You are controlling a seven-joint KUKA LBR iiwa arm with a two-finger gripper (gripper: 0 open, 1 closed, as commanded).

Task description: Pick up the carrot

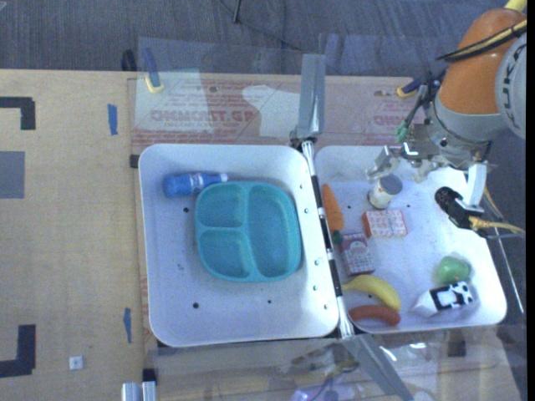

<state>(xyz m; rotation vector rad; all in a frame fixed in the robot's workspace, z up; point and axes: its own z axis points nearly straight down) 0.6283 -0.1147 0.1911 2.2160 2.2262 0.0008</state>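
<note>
Two shallow white bins on the tabletop, side by side. Left bin [159,307]: one teal three-compartment plate [248,230], smooth plastic, near centre; one blue bottle [191,182] lying flat by the far left corner.

Right bin [493,299]: one carrot [333,208], orange, tapered, lying along the left wall, far half. Two small printed cartons, one pink-white [384,223], one darker [358,256]. One curved yellow banana [374,289] and one red sausage [374,314] by the near edge. One green round fruit [452,269], one black-and-white block [452,296] at the near right corner.

Tool [397,167] over the far edge of the right bin, well apart from the carrot; cannot tell its opening.
</note>
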